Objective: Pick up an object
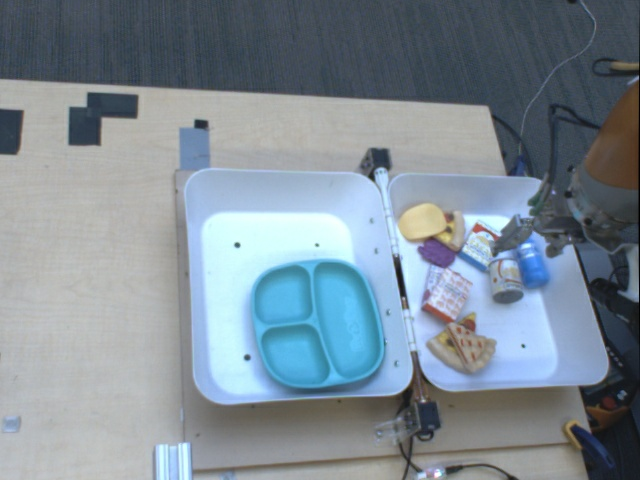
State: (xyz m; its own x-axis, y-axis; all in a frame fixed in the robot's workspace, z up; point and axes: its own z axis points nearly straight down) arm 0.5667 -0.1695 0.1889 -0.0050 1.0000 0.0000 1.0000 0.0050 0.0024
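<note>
The right bin (570,353) holds several small objects. A yellow piece (422,220) lies at its far left, with a purple piece (437,253) just below it. A red and white packet (447,293) and a toasted sandwich (463,348) lie nearer the front. A red and white carton (480,244), a silver can (506,280) and a blue bottle (534,266) cluster in the middle. My gripper (532,232) hangs low over the bin's right part, just above the blue bottle and the can. Nothing visibly rides in it.
The left bin (215,268) bears a light blue divided plate (318,323). The arm's orange band (618,153) and grey wrist stand over the right bin's far right rim. Cables run along the bench's right side. A ridge (392,258) separates the two bins.
</note>
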